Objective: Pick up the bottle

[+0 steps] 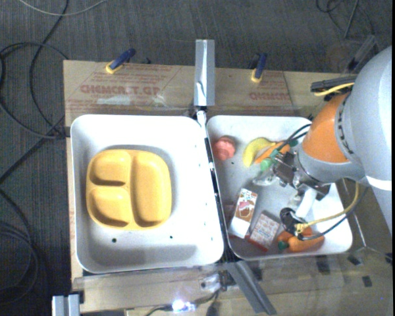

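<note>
So the tool (281,166) is down in the right bin (342,241), over its upper middle. What I take for the bottle (264,174), a pale see-through thing with a green bit on top, is touching the tool's left end or just under it, next to the yellow fruit (254,151). Honestly I can't tell whether the tool is wide, narrow or holding anything, and the bottle's long axis is too hidden to call, so I'd guess the pick depends on that tiny leftward offset.
</note>
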You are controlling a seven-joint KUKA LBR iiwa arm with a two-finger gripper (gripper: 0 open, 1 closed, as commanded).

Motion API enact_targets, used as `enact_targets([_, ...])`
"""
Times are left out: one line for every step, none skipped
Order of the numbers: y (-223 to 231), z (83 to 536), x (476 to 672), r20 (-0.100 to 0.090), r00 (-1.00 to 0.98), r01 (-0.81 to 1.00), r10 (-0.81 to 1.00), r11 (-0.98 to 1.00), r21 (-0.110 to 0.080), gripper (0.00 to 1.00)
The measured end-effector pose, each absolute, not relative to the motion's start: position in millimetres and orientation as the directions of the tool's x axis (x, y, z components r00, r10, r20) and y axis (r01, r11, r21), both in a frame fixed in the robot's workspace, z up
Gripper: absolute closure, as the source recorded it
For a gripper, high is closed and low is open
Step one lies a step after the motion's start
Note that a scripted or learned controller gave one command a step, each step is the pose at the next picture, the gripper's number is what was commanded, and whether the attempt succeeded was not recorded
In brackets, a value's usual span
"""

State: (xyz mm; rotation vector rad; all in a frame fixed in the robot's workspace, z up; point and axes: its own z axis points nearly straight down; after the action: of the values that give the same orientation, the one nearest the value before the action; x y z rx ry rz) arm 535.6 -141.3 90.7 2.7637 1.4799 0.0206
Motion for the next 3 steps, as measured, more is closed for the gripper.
enact_targets([-200.5,91.0,617.7,0.012,0.596,0.803,0.803,-0.596,-0.002,0.0])
enact_targets([-200.4,91.1,617.9,0.011,0.595,0.804,0.804,-0.595,-0.001,0.0])
enact_targets([-197.7,92.2,584.3,0.008,0.547,0.837,0.837,-0.547,0.012,0.0])
